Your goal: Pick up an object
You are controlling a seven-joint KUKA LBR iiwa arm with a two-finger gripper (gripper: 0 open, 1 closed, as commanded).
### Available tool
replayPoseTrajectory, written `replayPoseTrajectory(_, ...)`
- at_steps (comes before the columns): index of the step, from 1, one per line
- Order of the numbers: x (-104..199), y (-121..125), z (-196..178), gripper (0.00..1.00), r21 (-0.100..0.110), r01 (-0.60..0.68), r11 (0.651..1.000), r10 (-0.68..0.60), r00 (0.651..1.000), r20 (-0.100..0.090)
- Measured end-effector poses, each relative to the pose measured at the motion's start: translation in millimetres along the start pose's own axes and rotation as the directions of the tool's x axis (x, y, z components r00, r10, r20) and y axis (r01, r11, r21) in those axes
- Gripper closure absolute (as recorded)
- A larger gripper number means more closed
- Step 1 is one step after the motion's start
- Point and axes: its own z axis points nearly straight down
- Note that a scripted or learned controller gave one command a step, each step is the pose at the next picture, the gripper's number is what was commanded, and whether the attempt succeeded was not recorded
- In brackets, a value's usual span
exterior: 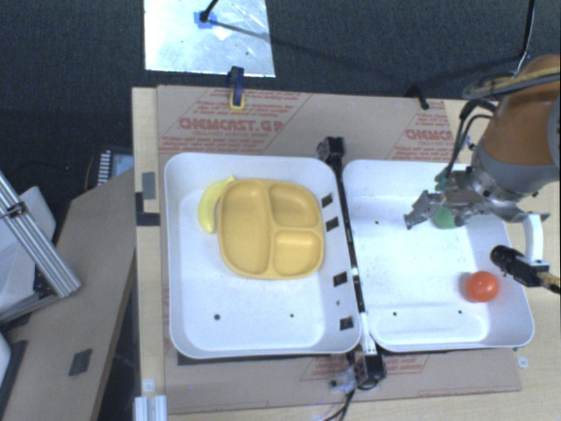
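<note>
Bench seen from above at a slant, carrying two shallow white bins side by side. The left bin (188, 323) holds a yellow divided plate (267, 228) lying flat near its middle, with a banana (209, 204) tucked against the plate's upper left edge, partly under it.

The right bin (421, 323) holds two small things. An orange ball (480, 286) sits alone near the lower right corner, with bare white floor around it. A green ball (445, 217) lies near the upper right of the bin, mostly hidden under the wrist of the grey arm with the orange band (521, 125), which reaches in from the right.

The gripper (429, 210) hangs low over the upper part of the right bin, right beside the green ball. How far its pincer is spread cannot be told from this angle, and nothing can be seen gripped in it.

The step in hand looks like closing in on the green ball, the nearest thing to grasp. To do it well, the pincer probably needs to centre over the ball, come straight down until it straddles the widest part, and close gently, since a round ball can easily squirt out sideways. Lifting slowly would show whether the hold is real. The bin's rear wall is close, so the approach should stay clear of it.
</note>
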Motion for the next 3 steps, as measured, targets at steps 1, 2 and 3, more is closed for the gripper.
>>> replayPoseTrajectory(1,0,3,-7,0.00,-0.013,0.003,1.000,-0.003,1.000,0.002)
replayPoseTrajectory(2,-5,-1,38,0.00,-0.009,-0.001,1.000,0.001,1.000,0.001)
replayPoseTrajectory(3,-4,3,100,0.00,-0.008,-0.001,1.000,0.001,1.000,0.000)
